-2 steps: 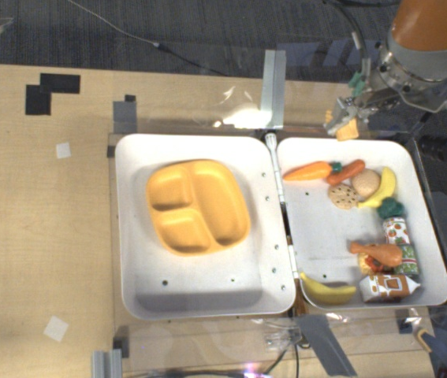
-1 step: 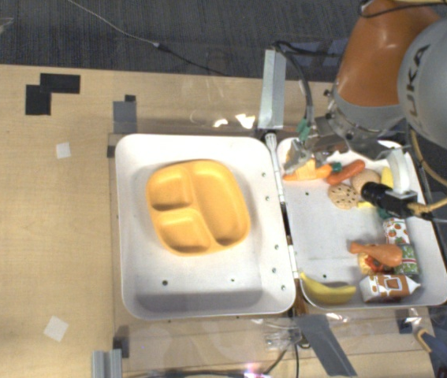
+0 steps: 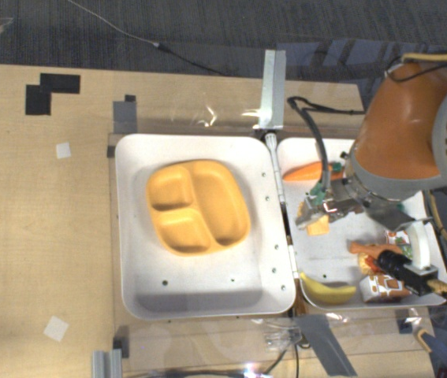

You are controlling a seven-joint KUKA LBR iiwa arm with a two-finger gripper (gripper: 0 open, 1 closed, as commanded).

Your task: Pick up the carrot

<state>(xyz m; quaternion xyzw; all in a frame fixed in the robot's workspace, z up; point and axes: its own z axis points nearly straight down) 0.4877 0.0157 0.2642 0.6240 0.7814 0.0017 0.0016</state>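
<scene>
Arm (image 3: 412, 124) overhangs right bin (image 3: 341, 286); claw (image 3: 318, 203) just below carrot (image 3: 302, 172) by top-left rim.

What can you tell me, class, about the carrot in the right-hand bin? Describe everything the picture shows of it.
The carrot is orange, smooth and tapered, probably a plastic toy. It lies flat near the far left corner of the right bin, its pointed tip toward the divider between the bins. Its thicker end runs under the arm's black cable and wrist, so that end is hidden. It rests on the bin floor; the gripper hangs just nearer the camera, beside it, not around it.
</scene>
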